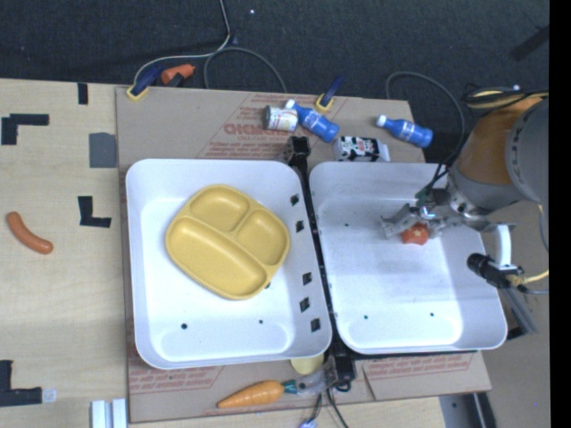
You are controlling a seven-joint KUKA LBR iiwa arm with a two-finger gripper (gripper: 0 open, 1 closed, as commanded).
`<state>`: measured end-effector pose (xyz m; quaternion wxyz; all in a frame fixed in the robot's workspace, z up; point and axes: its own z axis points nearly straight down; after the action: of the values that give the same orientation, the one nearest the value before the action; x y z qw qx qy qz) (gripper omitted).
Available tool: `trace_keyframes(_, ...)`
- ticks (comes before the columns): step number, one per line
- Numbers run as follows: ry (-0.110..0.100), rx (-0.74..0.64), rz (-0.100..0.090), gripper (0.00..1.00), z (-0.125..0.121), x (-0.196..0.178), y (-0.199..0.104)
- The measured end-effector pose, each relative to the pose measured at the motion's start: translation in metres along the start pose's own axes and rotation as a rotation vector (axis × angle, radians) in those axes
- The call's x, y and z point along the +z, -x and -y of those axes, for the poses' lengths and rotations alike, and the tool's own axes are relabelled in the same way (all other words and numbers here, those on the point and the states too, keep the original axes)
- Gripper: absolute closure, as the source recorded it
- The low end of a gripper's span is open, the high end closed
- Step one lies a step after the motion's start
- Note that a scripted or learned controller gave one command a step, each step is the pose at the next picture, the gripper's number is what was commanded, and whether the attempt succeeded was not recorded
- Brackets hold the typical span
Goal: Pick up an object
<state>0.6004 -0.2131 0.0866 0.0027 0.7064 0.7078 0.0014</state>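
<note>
A small red-orange object [414, 235] lies on the floor of the right white bin [401, 310], in its upper right part. My gripper [416, 218] reaches in from the right and sits low over the bin, just above and touching or nearly touching the red object. The grey arm with its orange band [489, 145] rises behind it at the right edge. From this angle I cannot make out whether the red object sits inside the gripper or only beside it.
The left bin [161, 328] holds a yellow divided plate [228, 241]. Behind the bins lie two blue bottles [318, 123] [406, 131], a white bottle [282, 117] and a small black-and-white item [361, 149]. A carrot [251, 395] lies in front, a sausage [29, 233] far left.
</note>
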Motion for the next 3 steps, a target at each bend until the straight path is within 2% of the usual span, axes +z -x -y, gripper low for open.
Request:
trace_keyframes(1, -0.001, 0.006, 0.002, 0.00, 0.106, -0.002, 0.013)
trace_keyframes(2, 0.000, -0.002, 0.004, 0.00, 0.034, -0.001, -0.024)
trace_keyframes(3, 0.001, -0.003, 0.001, 0.00, -0.037, 0.000, -0.045)
